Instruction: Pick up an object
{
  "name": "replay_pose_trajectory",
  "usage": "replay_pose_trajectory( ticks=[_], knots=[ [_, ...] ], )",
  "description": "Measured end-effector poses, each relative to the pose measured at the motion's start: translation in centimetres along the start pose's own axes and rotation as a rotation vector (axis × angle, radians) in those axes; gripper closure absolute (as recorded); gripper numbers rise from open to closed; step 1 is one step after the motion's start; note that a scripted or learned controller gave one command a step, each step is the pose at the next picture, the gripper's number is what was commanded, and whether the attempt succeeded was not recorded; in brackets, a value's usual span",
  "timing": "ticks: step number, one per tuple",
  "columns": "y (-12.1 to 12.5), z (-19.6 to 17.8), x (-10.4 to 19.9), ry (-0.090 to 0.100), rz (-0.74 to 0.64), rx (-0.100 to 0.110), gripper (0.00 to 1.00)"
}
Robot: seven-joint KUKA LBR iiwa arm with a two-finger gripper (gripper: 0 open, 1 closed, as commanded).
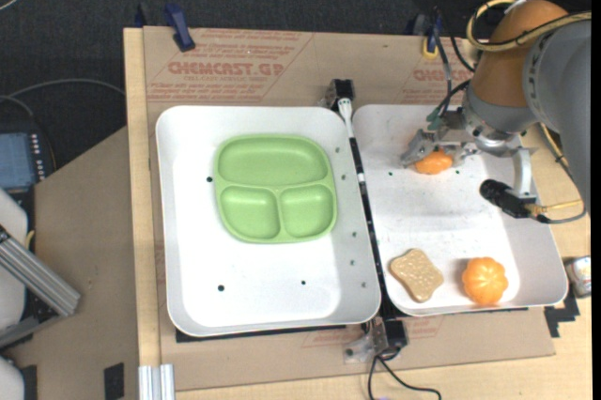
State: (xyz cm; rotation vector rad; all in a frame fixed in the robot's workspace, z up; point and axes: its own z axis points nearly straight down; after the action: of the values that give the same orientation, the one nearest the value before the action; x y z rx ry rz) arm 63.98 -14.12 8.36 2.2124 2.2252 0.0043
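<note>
Reaching down into the right bin from the right, the claw sits at that bin's far left part with its fingers splayed around a small orange fruit. The fruit lies on the bin floor right under the fingertips, which seem to touch or nearly touch its top; whether they pinch it I cannot tell, and how wide the claw stands is hard to read, since the metal parts blur together at this slant.

Behind the claw, to the right, rise the grey arm and its orange band, which hide the bin's far right corner. Near the claw, toward the front right, a black piece hangs off the wrist with cables beside it.

Well apart from the claw, at the bin's front, lie a tan cracker-like slice and, just beside it on the right, a round orange.

To the claw's left, past the rim, the left bin holds a green divided tray. Nothing lies between the claw and the fruit.
</note>
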Motion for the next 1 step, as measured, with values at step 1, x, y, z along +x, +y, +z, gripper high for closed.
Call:
replay_pose_trajectory(
  ticks=[1],
  knots=[
    [-0.21, -1.18, -0.29, -0.001, 0.005, 0.002, 1.0]
  ],
)
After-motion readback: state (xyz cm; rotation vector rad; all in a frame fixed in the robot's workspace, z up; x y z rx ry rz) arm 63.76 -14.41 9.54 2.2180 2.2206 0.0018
